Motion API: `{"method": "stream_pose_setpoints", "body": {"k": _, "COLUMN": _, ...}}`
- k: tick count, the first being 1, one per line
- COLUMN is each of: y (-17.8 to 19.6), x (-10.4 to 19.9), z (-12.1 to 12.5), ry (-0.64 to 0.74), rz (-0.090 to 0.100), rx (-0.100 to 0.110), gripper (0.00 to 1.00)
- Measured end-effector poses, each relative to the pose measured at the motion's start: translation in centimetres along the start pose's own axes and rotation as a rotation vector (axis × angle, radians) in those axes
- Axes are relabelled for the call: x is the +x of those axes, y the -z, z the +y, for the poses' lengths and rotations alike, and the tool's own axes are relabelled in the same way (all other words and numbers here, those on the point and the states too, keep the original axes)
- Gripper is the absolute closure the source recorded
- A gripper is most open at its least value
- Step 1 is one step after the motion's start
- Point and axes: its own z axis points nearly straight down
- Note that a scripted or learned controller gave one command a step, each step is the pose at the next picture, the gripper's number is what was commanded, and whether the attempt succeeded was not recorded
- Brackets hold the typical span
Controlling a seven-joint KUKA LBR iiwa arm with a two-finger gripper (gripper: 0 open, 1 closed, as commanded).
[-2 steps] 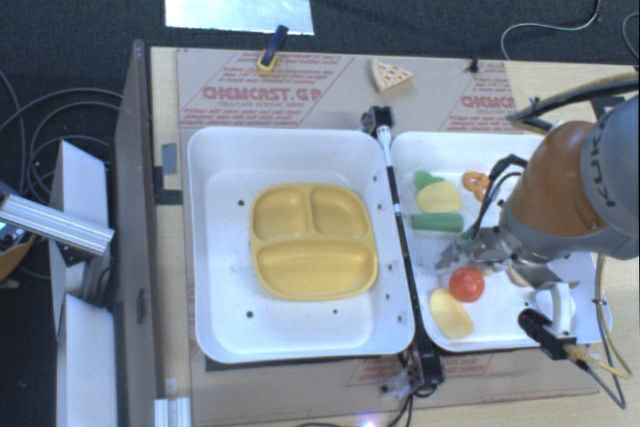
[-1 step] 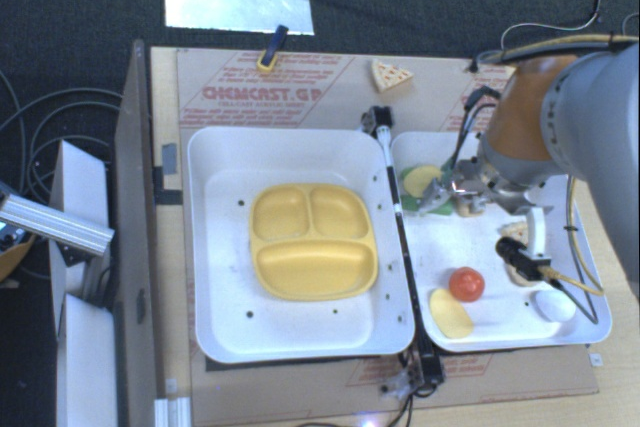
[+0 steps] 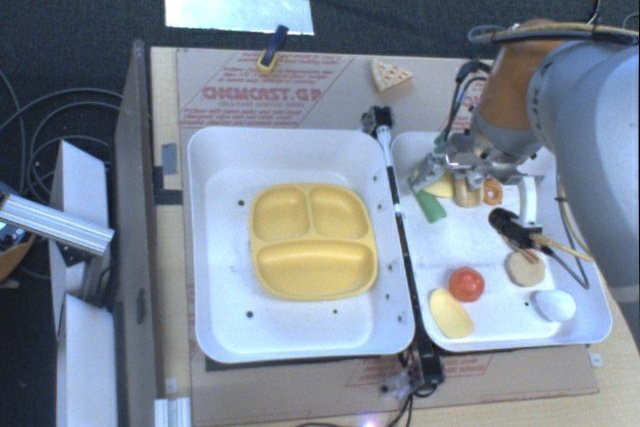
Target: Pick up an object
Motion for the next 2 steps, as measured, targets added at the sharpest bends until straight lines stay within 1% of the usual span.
{"method": "stream_pose_setpoints", "body": {"k": 1, "y": 1.1, "x": -0.1, "z": -0.1, "ry": 0.001, "rz": 0.0, "rx": 0.001, "gripper": 1.0}}
{"method": "stream_pose_setpoints", "body": {"k": 2, "y": 10.0, "x": 1.1, "z": -4.6, "ry": -0.005, "rz": 0.002, "rx": -0.005, "gripper": 1.0}}
